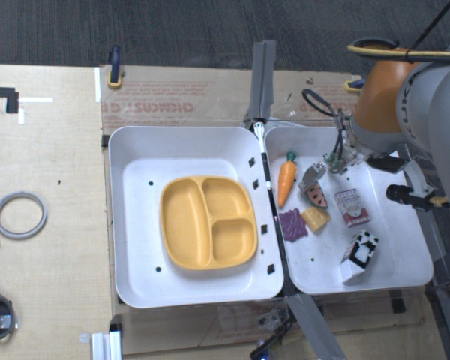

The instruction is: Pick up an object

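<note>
Grey gripper point(315, 175), grip state unclear, hovers over the watermelon slice point(316, 196); no writing is legible.

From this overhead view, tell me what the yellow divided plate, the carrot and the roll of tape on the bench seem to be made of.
Divided plate: likely moulded plastic, matte yellow; uniform colour and soft rounded ridges.
Carrot: probably a plastic or rubber toy; flat even orange, smooth skin, green top.
Roll of tape: looks like a grey ring of tape, slightly glossy; material uncertain at this size.
</note>
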`<state>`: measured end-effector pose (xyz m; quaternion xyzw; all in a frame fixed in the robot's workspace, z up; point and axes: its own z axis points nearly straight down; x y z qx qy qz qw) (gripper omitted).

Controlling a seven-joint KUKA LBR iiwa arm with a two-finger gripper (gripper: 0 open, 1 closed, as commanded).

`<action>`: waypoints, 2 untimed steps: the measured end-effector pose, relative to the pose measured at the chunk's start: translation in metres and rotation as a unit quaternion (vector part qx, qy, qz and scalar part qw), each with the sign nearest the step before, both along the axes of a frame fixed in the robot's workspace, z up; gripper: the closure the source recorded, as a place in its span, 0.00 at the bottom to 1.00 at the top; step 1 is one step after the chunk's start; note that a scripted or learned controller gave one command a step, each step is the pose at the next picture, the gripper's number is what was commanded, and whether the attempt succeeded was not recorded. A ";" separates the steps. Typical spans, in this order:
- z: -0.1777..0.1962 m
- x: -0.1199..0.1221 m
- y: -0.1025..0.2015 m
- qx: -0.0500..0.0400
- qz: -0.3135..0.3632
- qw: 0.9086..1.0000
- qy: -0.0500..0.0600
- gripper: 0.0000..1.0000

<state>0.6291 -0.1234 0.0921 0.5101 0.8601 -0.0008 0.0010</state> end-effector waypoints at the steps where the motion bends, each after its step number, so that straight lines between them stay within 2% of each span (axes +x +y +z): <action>1: 0.010 0.001 0.001 -0.001 0.001 1.000 -0.001 1.00; 2: 0.100 0.030 0.046 0.000 -0.171 0.985 0.000 1.00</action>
